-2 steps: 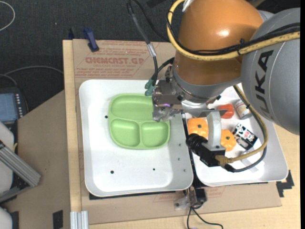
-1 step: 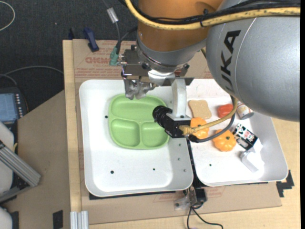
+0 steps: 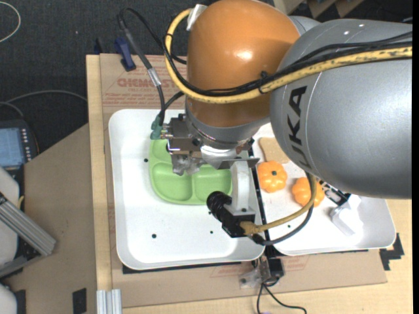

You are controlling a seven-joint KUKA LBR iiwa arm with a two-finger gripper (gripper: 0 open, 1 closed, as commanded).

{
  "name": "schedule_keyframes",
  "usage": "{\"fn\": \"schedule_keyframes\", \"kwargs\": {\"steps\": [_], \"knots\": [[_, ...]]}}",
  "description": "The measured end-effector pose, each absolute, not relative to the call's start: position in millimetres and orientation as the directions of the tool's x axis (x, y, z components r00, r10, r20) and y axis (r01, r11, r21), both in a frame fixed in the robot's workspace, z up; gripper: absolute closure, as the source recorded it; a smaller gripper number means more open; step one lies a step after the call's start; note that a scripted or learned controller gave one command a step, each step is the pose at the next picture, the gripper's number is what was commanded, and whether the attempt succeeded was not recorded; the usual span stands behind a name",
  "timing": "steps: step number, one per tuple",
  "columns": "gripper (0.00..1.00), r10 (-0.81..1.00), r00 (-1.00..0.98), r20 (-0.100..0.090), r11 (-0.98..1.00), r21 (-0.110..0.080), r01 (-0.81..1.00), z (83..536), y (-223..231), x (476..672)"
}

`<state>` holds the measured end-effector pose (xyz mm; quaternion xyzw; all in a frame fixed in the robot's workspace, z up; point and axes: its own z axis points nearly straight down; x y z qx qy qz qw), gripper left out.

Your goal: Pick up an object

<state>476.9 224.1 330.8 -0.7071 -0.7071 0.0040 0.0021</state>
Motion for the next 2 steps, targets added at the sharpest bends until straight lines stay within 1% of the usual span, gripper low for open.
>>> {"fn": "schedule_keyframes", "kwargs": {"steps": [1,2], "knots": [[1.00,1.000,-0.002,0.005,0.002,0.010,1.000,417,224,479.9],[1.00,1.000,0.001,-0.005,-0.001,-0.011,1.000,303,224,477.7]]}}
